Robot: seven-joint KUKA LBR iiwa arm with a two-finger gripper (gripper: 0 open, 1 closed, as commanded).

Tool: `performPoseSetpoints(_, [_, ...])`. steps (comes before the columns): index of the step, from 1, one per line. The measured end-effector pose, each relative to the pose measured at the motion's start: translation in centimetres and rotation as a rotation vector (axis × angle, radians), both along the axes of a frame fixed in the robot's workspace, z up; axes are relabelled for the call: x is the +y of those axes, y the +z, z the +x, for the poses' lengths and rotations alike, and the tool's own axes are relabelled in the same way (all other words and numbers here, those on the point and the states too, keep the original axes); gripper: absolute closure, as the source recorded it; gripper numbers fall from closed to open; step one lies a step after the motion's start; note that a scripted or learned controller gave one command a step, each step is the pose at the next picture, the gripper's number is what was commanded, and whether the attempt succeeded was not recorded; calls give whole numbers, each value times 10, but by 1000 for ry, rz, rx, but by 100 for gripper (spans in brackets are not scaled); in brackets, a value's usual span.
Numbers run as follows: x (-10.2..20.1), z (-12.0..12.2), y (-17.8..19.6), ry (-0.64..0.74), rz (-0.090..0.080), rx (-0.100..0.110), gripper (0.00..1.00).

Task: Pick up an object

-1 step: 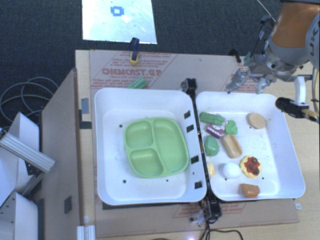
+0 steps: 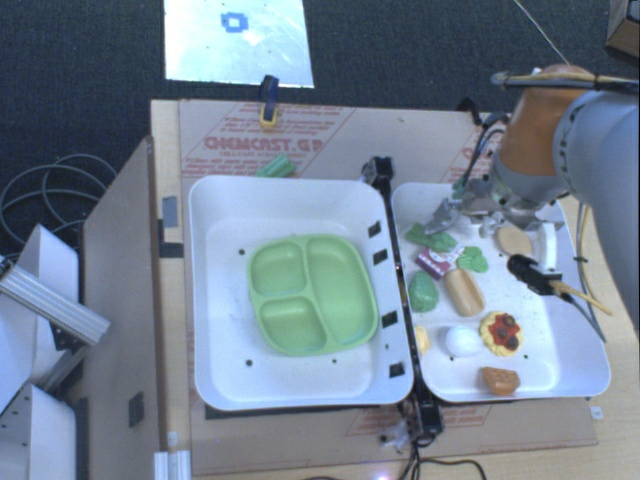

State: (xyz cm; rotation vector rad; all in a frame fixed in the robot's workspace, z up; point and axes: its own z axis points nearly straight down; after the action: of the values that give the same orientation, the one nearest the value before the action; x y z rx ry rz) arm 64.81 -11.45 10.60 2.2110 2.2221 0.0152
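We see our grey arm (image 2: 600,138) entering at the right of the frame, orange band uppermost, the gripper (image 2: 447,215) seemingly angled down-left at centre right.

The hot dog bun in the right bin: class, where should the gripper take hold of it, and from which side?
Probably from above, across the narrow middle of the bun. It lies flat and elongated, so its long sides suit the fingers. The green piece crowds its left, so closing may nudge it.
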Motion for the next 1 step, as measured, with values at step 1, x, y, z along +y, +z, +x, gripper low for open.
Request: performPoseSetpoints(1, [-2,-83,-22,-6,-1,15,0])
